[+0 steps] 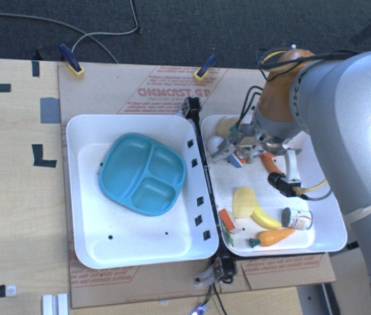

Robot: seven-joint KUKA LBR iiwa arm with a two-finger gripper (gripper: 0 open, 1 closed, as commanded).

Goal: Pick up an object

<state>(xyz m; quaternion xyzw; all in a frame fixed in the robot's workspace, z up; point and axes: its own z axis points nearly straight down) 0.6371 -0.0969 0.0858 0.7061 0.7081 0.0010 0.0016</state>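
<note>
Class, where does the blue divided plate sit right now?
The blue divided plate lies in the left bin, tilted, across the divider from the banana.

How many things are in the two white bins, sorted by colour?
Blue: 1, the divided plate in the left bin.
Yellow: 2, a banana and a pale yellow block in the right bin.
Orange: 3, a carrot, a small carrot-like piece and an orange piece.
White: 1, a small can.
Total: 7, leaving out the blurred bits under the gripper.
</note>
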